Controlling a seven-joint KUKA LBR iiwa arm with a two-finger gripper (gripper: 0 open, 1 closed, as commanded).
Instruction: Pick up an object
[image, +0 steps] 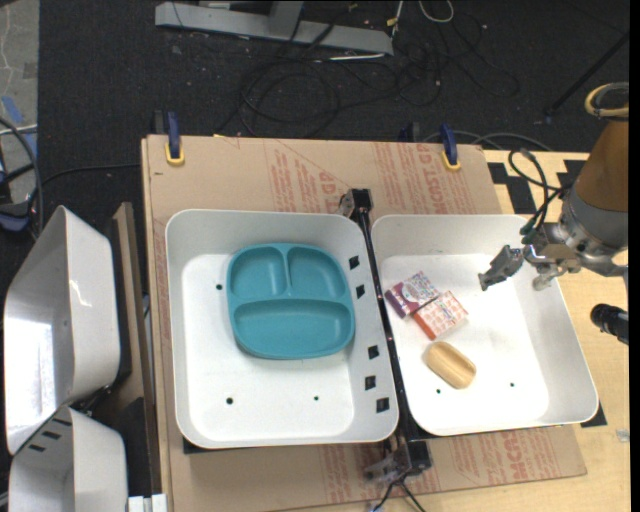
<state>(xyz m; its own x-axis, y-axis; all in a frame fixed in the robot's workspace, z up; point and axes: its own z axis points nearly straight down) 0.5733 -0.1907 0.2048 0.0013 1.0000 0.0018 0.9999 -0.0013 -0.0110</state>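
Currently the gripper (520, 268) hovers open and empty near the right bin's (570, 330) far right edge; the red packet (441, 314) lies mid-bin, toward the left, its long axis slanted.

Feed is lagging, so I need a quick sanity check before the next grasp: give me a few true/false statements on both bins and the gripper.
1. The teal divided plate lies in the left bin. True.
2. The tan bun-shaped object sits on the plate. False: it lies in the right bin.
3. The gripper hangs over the right bin. True.
4. The gripper holds the red box. False: the box lies on the bin floor beside the purple packet.
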